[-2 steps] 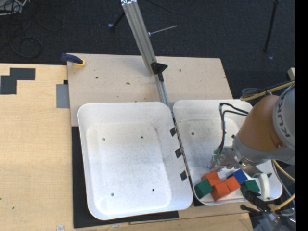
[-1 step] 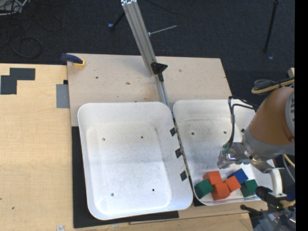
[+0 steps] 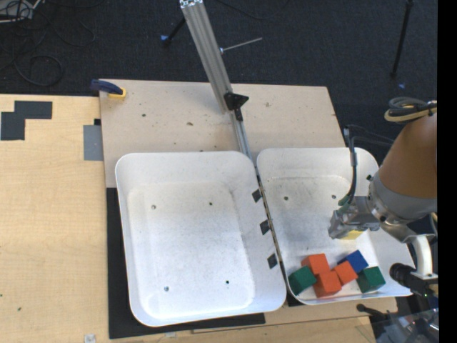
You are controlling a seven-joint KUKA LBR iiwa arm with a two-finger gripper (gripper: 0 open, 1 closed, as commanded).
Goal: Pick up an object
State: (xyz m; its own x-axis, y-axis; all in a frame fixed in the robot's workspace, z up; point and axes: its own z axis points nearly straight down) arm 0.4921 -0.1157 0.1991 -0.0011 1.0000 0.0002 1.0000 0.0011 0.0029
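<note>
Several small blocks lie in the near corner of the right bin [image 3: 303,153]: an orange block [image 3: 318,264], a second orange one [image 3: 329,284], a third orange one [image 3: 345,271], a green block [image 3: 303,279], a blue block [image 3: 356,260] and another green block [image 3: 371,280]. My gripper [image 3: 347,225] is low over the right side of this bin, just behind the pile. A small yellow piece [image 3: 355,236] peeks out right under it. The grey arm with its orange band [image 3: 418,156] covers the bin's right rim.
The left bin [image 3: 123,168] lies beside the right one, with black clips [image 3: 263,226] along their shared rim. A slanted metal rail [image 3: 211,57] rises behind the bins. A blue and yellow clamp [image 3: 108,88] sits at the bench's far left corner.
</note>
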